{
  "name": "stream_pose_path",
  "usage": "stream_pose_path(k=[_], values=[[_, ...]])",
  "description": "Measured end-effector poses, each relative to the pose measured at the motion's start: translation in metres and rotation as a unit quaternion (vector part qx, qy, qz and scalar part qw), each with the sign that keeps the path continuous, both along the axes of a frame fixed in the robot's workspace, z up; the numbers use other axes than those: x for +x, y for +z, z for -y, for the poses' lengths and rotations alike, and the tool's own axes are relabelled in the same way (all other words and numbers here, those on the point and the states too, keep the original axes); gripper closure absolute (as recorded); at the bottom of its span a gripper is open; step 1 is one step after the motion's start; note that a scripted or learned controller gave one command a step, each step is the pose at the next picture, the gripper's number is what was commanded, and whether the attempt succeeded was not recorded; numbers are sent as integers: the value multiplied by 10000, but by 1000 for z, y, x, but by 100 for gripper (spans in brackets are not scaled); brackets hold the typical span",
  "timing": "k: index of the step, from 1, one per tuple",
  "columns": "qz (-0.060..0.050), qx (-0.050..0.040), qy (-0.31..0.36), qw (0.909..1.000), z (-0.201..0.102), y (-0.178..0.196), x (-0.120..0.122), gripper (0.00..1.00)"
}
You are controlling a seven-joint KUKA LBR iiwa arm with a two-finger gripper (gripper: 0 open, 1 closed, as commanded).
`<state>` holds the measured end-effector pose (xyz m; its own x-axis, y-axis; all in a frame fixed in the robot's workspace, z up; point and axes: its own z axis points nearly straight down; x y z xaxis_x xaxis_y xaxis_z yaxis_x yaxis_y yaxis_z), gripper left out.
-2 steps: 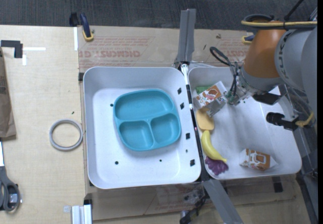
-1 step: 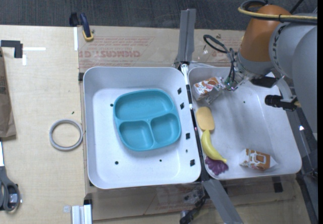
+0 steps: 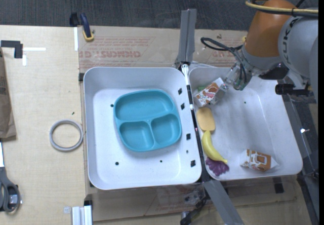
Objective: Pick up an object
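Observation:
My gripper [image 3: 226, 85] reaches into the right bin [image 3: 263, 117] from the upper right, at the bin's far left corner. A small red, white and green packet [image 3: 207, 95] lies tilted right at the gripper's tip, touching it or very close to it. Along the bin's left wall lie a tan flat piece [image 3: 206, 118], a yellow banana [image 3: 212, 149] and a purple bunch of grapes [image 3: 217, 167]. An orange and white packet [image 3: 257, 159] rests near the front right corner.
The left bin [image 3: 96, 133] holds a blue divided plate [image 3: 148, 120]. On the bench to the left lie a grey ring [image 3: 66, 135] and scissors [image 3: 7, 196]. A grey post [image 3: 187, 36] stands behind the divider between the bins.

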<state>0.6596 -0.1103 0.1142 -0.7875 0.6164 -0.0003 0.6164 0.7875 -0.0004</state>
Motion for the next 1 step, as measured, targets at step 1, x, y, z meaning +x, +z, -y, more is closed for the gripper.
stream_pose_path(k=[1], values=[[-18, 14, 2094, 9778, -3, -26, -55, 0]])
